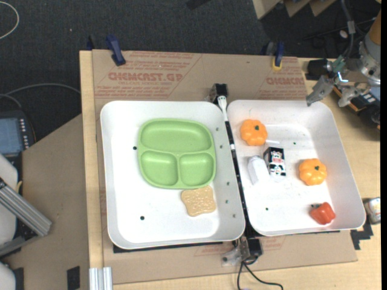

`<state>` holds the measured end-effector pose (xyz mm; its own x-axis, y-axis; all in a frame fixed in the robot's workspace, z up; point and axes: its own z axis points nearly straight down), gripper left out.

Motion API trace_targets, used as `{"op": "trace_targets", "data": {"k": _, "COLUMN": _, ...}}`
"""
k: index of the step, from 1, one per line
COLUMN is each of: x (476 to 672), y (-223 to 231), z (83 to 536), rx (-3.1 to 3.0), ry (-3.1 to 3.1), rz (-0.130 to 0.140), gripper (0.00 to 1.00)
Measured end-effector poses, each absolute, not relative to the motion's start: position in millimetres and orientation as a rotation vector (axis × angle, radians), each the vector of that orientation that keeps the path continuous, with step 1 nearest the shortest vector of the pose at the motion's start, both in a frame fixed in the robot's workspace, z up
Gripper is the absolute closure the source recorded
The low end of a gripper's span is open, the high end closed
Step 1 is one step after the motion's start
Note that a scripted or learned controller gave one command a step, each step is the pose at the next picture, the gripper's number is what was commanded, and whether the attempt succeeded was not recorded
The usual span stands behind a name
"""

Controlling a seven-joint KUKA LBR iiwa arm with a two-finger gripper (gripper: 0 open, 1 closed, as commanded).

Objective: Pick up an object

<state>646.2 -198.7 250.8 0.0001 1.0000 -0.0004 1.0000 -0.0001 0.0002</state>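
The pincer (329,84) hangs over the far right corner of the right bin (338,132), just at its rim, with the arm (369,59) running off toward the upper right. Whether the pincer is wide or narrow cannot be told.

Below and left of it, inside the right bin, lie 2 small orange pumpkins: 1 pumpkin (253,132) near the far left side, the other pumpkin (312,171) toward the near right. Between them sit a black-and-white carton (276,161) and, touching it, a white bottle (257,170). A red pepper (323,213) lies close to the near right rim. Bare floor stays open directly below the pincer.

Further left, the left bin (121,162) holds a green divided plate (176,153) with a tan toast piece (199,201) just at its near edge.
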Motion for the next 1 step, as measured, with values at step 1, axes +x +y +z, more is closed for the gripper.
{"op": "trace_targets", "data": {"k": 1, "x": 659.6, "y": -161.0, "z": 426.0, "rx": 2.201, "ry": 2.214, "rz": 0.018, "gripper": 0.0}}
